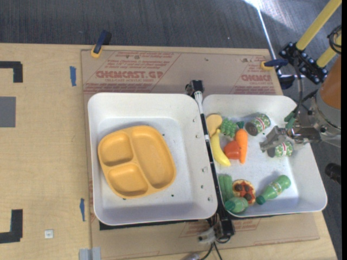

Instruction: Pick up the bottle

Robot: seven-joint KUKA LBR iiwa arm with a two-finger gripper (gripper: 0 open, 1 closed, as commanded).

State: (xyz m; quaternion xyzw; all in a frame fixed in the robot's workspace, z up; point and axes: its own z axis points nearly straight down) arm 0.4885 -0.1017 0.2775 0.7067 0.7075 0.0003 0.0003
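Bottle [275, 189]: green, lying tilted on right bin [312, 191] floor, near front corner, not lifted. Gripper [277, 141] low over can-like item [283, 149], well apart from bottle. You cannot tell grip state. Whole pick left.

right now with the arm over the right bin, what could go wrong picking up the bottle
1. The tool hangs by the can near the bin's far side, while the bottle lies nearer the front. Closing here would likely catch the can instead.
2. The bottle lies tilted, its neck beside the pizza, so a descent might nudge or grab that too.
3. It sits close to the bin's front wall, so a finger might strike the rim.
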